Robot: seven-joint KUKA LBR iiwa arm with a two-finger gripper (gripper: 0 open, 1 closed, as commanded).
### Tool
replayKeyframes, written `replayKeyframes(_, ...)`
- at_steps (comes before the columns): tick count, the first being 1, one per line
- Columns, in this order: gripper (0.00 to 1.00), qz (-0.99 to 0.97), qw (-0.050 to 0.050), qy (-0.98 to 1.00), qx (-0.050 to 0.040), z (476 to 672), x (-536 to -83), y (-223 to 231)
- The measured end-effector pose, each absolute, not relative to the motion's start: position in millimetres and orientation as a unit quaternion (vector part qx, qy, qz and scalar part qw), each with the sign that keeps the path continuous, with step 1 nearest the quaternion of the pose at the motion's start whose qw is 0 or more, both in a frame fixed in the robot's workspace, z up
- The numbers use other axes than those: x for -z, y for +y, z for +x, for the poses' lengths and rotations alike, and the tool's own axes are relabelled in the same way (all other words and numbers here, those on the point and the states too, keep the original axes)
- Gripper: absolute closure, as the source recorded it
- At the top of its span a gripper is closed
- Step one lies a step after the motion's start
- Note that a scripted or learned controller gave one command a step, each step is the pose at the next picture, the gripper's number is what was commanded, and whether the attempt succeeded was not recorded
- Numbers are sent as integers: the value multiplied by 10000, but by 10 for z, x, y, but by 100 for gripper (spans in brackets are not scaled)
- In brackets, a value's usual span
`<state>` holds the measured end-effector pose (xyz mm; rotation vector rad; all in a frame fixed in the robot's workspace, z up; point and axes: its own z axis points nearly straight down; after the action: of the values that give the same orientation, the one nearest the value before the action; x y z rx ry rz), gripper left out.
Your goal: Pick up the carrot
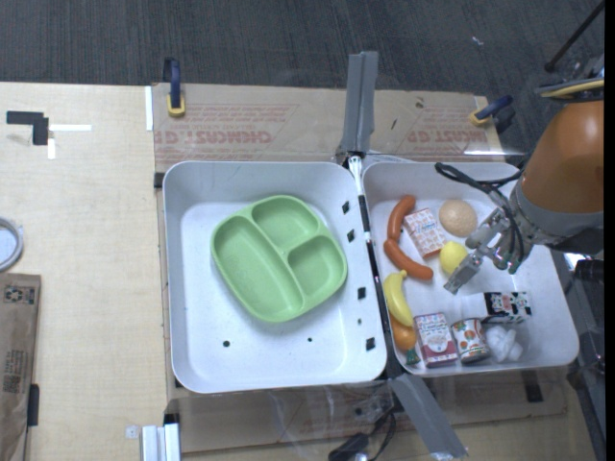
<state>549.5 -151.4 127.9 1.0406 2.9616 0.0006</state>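
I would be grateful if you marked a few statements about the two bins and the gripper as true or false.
1. The green divided plate lies in the left bin. True.
2. The gripper holds a carrot. False: nothing shows between its fingers; the carrot lies in the right bin.
3. The banana lies near the right bin's left wall. True.
4. The yellow lemon sits on the plate. False: it sits in the right bin, beside the gripper.
5. The arm enters from the left. False: from the right.
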Motion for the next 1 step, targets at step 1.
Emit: replayKeyframes(1, 0, 3312, 11, 9436, -1, 5495, -1279, -1513)
